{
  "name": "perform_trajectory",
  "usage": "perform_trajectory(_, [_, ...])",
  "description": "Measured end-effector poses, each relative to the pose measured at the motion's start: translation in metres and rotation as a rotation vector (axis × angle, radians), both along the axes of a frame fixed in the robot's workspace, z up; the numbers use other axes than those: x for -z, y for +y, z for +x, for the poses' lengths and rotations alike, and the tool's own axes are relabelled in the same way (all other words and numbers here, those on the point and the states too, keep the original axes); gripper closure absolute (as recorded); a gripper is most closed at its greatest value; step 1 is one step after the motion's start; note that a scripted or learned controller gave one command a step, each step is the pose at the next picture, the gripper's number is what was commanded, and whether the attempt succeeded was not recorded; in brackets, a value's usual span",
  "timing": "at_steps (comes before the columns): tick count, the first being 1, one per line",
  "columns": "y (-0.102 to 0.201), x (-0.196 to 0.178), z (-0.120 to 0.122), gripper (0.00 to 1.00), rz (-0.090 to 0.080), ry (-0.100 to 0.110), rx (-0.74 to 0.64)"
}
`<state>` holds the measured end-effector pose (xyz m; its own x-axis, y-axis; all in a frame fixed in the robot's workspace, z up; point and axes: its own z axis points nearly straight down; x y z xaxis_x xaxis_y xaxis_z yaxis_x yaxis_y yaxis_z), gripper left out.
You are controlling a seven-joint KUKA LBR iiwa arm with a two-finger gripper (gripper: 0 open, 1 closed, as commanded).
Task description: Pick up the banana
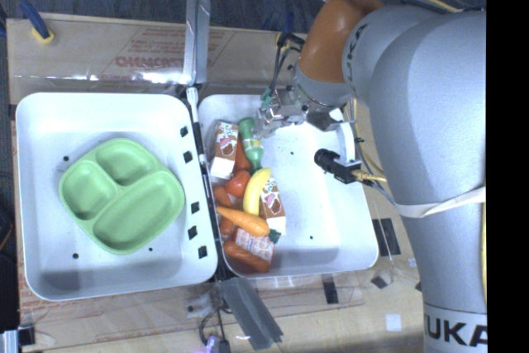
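Bright even overhead light, soft shadows, slightly blurry, mild glare

You have two bins side by side on the surface point(99, 37); the left bin point(41, 260) holds a divided plate point(121, 194); in the right bin point(331, 236), the banana point(255, 191) lies among food items along its left wall; the pincer point(271, 113) hangs above that bin's far edge.

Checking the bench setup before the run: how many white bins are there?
2: the left bin holds a green plate; the right bin holds the banana among piled food.
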<state>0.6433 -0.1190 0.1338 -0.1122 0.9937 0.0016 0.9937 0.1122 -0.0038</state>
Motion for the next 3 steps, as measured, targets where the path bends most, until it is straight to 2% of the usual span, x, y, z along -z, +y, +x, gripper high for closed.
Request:
perform_trajectory(1, [-0.009,0.028,0.001,1.00,-0.007,-0.019,0.218])
perform_trajectory(2, [-0.006,0.028,0.003,0.00,-0.003,-0.023,0.215])
perform_trajectory(3, [-0.011,0.035,-0.034,0.00,-0.001,-0.018,0.121])
